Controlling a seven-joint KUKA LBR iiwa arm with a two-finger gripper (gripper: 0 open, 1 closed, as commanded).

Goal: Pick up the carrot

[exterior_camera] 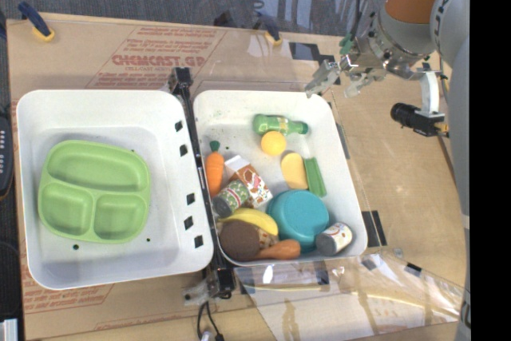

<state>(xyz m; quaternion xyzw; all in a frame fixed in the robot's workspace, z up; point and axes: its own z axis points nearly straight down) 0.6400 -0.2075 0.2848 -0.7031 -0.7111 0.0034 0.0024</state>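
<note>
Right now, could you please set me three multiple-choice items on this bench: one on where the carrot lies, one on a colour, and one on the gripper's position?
1. Where does the carrot lie?
A. In the right bin, near its left wall
B. On the green tray
C. Outside both bins

2. What colour is the divided tray in the left bin?
A. Blue
B. Red
C. Green

3. Where is the gripper?
A. Touching the carrot
B. Above the right bin's far right corner, apart from the carrot
C. Over the left bin

Answers: 1 A, since the orange carrot rests by the wall nearest the left bin. 2 C, since the three-section tray is light green. 3 B, since the gripper sits at that corner, with the green bottle and other toys between it and the carrot.
</note>
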